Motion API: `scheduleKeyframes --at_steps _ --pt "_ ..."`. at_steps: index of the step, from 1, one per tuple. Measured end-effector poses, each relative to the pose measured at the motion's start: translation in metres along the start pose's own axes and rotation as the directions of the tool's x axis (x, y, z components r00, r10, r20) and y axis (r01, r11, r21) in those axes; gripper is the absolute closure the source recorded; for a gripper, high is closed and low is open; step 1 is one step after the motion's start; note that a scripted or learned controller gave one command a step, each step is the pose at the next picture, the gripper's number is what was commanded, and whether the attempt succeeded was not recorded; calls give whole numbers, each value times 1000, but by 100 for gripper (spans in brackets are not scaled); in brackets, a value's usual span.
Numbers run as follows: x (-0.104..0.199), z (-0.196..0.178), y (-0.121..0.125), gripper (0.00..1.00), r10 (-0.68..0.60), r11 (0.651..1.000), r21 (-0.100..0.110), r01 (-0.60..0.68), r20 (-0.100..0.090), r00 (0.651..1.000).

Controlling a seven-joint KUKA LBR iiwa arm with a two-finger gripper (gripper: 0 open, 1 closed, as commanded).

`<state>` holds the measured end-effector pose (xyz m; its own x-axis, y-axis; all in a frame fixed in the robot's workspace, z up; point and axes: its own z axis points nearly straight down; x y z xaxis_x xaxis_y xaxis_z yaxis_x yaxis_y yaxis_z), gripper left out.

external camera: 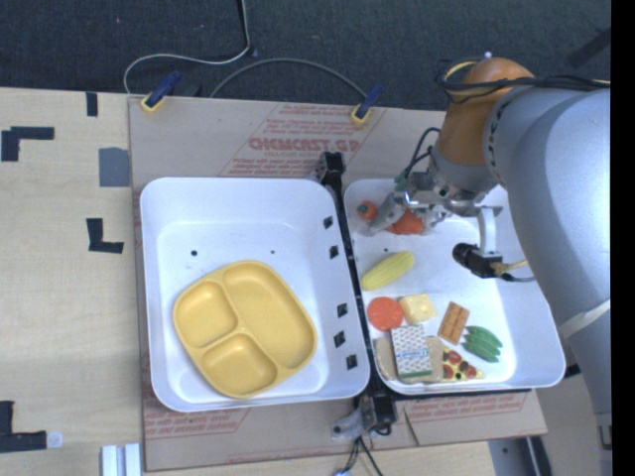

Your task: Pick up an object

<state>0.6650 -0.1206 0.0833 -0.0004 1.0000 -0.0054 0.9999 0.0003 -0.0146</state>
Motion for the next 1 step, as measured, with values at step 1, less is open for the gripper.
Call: scheduleKeyframes --at_steps 1 --pt "0 -12 0 100 -1 1000 2 1 -1 1000"
